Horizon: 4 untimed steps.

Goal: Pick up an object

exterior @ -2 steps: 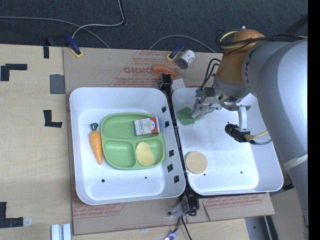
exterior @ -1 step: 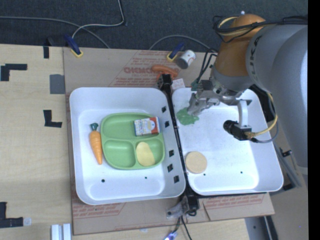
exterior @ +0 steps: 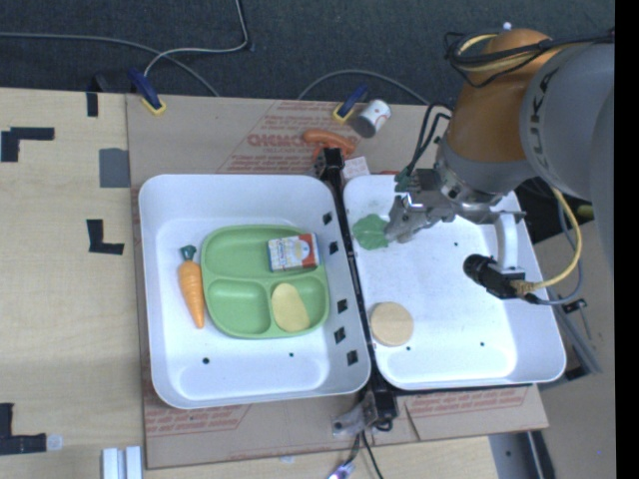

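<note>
Two white bins sit side by side on the bench.

The left bin (exterior: 250, 372) holds a green plate (exterior: 235, 252) with three parts. A small box (exterior: 292, 253) with red and blue on it lies in the top part. A yellow oval piece (exterior: 291, 308) lies in the bottom right part. The bottom left part has nothing in it. An orange carrot (exterior: 192, 292) lies in the bin just beside the plate, on its left side, with its green end pointing up.

The right bin (exterior: 449, 307) holds a flat green piece (exterior: 367, 233) near its top left corner, close to the wall between the bins. A round tan disc (exterior: 391, 323) lies lower down by the same wall, well apart from the green piece.

The grey and orange arm (exterior: 499, 108) reaches in over the right bin. Its claw (exterior: 403, 223) is low, right at the green piece's right edge. I cannot tell how far open the claw is, or if it has hold of the green piece.
</note>
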### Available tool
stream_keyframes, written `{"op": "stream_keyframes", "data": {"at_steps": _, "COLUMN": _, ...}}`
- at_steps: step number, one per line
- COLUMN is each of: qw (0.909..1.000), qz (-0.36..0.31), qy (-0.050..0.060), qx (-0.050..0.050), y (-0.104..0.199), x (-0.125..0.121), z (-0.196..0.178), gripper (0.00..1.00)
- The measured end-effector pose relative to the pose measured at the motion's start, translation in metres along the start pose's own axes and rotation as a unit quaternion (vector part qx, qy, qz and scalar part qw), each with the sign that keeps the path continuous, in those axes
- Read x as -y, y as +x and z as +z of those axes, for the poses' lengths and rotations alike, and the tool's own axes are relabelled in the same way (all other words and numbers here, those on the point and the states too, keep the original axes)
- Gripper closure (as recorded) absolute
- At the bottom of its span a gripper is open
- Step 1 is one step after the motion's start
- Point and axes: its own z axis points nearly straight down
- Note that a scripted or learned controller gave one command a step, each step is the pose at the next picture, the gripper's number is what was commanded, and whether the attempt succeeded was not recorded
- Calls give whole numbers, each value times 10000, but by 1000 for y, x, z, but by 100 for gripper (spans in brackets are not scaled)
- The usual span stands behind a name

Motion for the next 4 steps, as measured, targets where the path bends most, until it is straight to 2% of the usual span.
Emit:
{"op": "stream_keyframes", "data": {"at_steps": 1, "qw": 10000, "qz": 2, "qy": 4, "qx": -1, "y": 0, "x": 0, "z": 1, "gripper": 0}}
{"op": "stream_keyframes", "data": {"at_steps": 2, "qw": 10000, "qz": 13, "qy": 7, "qx": 4, "y": -28, "x": 37, "z": 48, "gripper": 0}}
{"op": "stream_keyframes", "data": {"at_steps": 3, "qw": 10000, "qz": 1, "qy": 4, "qx": -1, "y": -9, "x": 1, "z": 48, "gripper": 0}}
{"op": "stream_keyframes", "data": {"at_steps": 4, "qw": 10000, "qz": 0, "qy": -1, "qx": 3, "y": 15, "x": -72, "z": 48, "gripper": 0}}
